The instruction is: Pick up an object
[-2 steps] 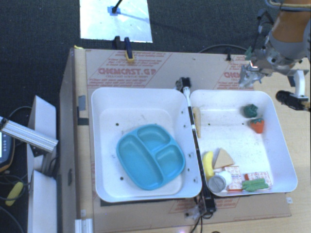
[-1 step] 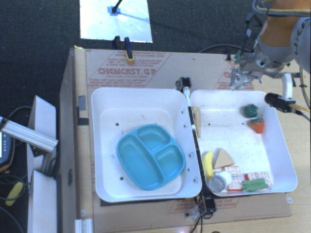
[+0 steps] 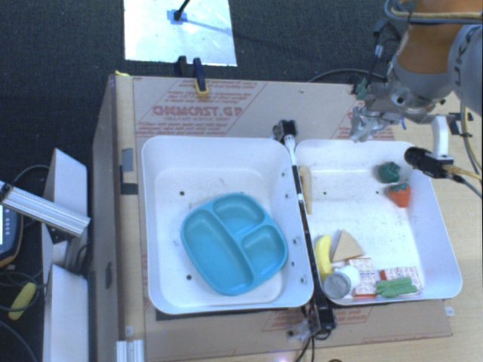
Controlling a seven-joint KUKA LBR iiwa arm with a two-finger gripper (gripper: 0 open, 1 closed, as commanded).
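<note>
The pincer (image 3: 367, 127) hangs over the far rim of the right bin (image 3: 445, 255), above the bench, with nothing seen between its fingers; how far they stand apart I cannot tell, as they are small and blurred. Just below and to its right, inside the bin, lies a green lump (image 3: 389, 172), and just beyond that an orange strawberry (image 3: 401, 195) touching or nearly touching it. A black cylinder (image 3: 424, 161) on the arm juts over the bin's rim beside these two. Further below the pincer, at the bin's near end, lie a yellow banana (image 3: 324, 255), a tan wedge (image 3: 346, 246), a round can (image 3: 336, 284), a red-and-white packet (image 3: 375, 277) and a green pod (image 3: 396, 286), crowded together. To the pincer's lower left, past the divider, the left bin (image 3: 173, 172) holds a blue tray (image 3: 234, 241). A thin pale stick (image 3: 306, 189) lies along the divider, inside the right bin.
</note>
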